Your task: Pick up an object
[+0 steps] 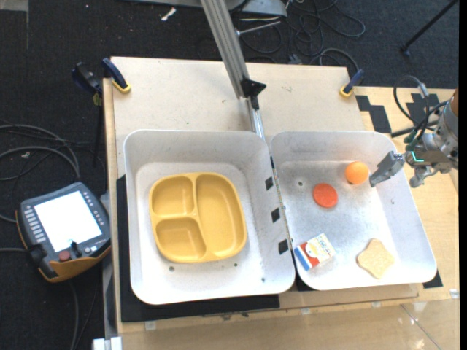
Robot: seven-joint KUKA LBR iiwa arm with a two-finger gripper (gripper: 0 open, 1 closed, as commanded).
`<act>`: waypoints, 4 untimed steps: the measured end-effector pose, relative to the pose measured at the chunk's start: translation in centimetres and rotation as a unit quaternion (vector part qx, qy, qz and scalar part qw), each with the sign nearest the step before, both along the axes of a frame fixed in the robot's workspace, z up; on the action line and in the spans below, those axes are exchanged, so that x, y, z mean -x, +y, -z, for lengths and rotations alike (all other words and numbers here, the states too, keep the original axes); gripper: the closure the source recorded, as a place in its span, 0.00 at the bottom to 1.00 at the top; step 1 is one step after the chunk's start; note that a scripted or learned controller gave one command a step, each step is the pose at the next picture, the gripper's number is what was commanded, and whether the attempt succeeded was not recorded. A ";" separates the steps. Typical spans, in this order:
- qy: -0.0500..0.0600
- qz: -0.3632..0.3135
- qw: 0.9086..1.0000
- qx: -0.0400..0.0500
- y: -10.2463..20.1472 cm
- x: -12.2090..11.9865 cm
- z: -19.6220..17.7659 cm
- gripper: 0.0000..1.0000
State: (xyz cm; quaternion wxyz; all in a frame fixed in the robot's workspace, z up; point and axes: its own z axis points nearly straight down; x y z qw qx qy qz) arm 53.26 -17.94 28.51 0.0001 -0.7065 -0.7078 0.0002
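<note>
The right bin (408, 217) holds several small objects. An orange ball (357, 173) lies near the back, and a flat red disc (325, 195) sits just left of it and nearer the front. A small white, red and blue carton (315, 252) lies at the front left, with a tan bread slice (375, 258) at the front right. My gripper (401, 173) hangs over the bin's right rim, just right of the ball. It is open, with nothing between its fingers.
A yellow three-compartment plate (197, 216) lies in the left bin (139, 195). A slanted metal pole (228, 39) runs from the top down to the ridge between the bins. Yellow clamps (117, 79) hold the bench's back corners.
</note>
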 end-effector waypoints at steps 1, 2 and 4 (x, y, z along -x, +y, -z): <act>0.002 0.002 1.000 0.000 -0.7 0.8 5.2 0.00; 0.003 0.001 1.000 -0.001 -0.5 0.9 11.6 0.00; -0.001 0.001 1.000 0.000 -0.5 0.1 16.3 1.00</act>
